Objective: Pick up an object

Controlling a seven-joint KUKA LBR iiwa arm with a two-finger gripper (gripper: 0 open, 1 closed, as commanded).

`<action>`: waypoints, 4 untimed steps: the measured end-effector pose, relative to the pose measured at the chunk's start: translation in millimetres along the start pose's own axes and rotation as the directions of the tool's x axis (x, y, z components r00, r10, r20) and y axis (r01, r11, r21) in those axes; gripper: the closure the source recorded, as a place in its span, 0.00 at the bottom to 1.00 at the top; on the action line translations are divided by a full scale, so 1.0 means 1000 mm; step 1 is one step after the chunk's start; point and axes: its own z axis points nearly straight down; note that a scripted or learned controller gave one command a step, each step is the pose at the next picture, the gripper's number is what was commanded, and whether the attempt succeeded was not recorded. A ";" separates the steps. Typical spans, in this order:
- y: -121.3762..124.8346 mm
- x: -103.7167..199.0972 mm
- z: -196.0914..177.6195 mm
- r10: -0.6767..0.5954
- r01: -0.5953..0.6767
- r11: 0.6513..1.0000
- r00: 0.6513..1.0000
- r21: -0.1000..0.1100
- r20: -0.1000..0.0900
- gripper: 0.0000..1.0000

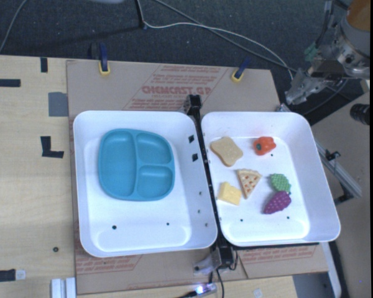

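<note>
The right bin (311, 141) holds several toy foods: a slice of bread (226, 151), a red pepper (265, 144), a pizza wedge (249, 181), a yellow cheese block (230, 194), a green broccoli piece (280, 181) and a purple bunch of grapes (276, 202). My gripper (298, 92) hangs above the bench just beyond the right bin's far right corner, well apart from all the food. Nothing shows between its fingers.
The left bin (87, 185) contains a blue divided plate (137, 164). Two clamps (103, 59) (239, 72) pin the cardboard sheet at the back. Black cables run across the dark floor behind the bench.
</note>
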 end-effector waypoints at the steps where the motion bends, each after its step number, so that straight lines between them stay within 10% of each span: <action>1: 0.059 0.013 -0.155 -0.001 0.001 1.000 1.000 -0.001 0.001 1.00; 3: 0.058 0.013 -0.165 0.000 0.000 1.000 1.000 0.017 0.001 1.00; 4: 0.061 0.079 0.051 0.000 0.001 0.999 1.000 0.034 -0.006 1.00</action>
